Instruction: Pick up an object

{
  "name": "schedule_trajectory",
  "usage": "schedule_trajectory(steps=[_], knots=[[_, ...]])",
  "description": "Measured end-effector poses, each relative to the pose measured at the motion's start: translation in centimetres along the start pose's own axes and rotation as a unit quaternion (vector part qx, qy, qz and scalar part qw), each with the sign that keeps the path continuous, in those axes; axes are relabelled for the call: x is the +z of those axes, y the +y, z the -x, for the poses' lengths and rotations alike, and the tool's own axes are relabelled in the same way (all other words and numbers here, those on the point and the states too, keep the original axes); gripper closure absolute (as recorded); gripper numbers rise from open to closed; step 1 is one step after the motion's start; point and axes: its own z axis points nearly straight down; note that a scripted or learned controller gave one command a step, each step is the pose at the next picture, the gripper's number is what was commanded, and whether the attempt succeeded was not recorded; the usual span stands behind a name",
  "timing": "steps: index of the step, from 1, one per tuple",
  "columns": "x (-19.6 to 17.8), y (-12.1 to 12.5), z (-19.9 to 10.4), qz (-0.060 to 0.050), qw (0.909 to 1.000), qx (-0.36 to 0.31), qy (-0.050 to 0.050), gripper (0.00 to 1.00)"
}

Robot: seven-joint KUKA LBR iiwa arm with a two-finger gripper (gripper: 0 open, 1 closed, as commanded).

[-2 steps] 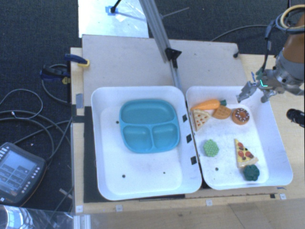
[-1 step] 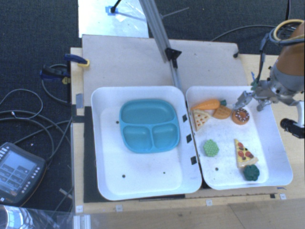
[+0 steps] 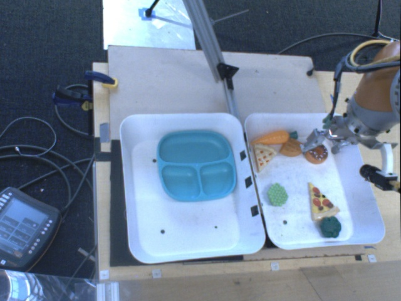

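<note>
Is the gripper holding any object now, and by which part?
It cannot be told. The gripper is low in the right bin, just above the round cookie, but its tips are too small to read.

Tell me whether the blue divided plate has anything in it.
Empty. The blue divided plate lies flat in the left bin, and all three compartments show only bare blue surface.

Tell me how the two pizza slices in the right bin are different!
The smaller pizza slice lies at the bin's far left, beside the carrot; the bigger pizza slice lies nearer the front, beside a dark green toy. The bigger one shows red toppings; the smaller one looks plainer. Both are yellow toy wedges lying flat.
</note>
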Motion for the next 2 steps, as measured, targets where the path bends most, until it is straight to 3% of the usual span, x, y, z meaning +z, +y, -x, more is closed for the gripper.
schedule_trajectory(steps=[1,2], knots=[[4.5,0.3,0.3,0.007,1.0,0.0,-0.004,0.0],[3.1,0.5,0.2,0.01,0.9999,0.0,-0.003,1.0]])
